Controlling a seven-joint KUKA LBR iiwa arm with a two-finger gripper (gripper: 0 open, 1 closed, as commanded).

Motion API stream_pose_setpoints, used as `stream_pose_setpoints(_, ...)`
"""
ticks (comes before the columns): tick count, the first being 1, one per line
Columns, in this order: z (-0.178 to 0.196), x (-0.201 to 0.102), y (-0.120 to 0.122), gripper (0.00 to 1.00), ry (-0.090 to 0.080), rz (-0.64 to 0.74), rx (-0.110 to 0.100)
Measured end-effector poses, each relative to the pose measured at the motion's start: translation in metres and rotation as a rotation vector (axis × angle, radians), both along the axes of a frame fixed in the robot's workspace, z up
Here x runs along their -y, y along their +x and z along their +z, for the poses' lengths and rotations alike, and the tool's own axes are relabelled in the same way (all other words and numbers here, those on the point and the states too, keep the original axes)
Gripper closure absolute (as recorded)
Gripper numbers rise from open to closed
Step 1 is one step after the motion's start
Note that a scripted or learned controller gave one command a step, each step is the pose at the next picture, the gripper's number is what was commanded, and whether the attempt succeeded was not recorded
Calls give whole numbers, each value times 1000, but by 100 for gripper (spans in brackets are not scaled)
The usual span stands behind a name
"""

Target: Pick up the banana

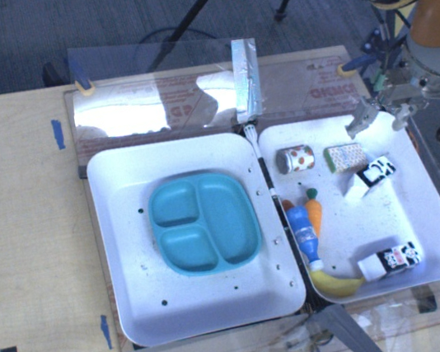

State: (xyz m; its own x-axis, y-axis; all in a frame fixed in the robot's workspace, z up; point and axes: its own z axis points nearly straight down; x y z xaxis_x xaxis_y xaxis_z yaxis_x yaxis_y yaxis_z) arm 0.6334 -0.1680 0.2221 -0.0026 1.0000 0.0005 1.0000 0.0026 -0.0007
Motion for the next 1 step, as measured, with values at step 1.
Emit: stream_pose_setpoints(1, 0, 0, 0, 0, 0, 0, 0)
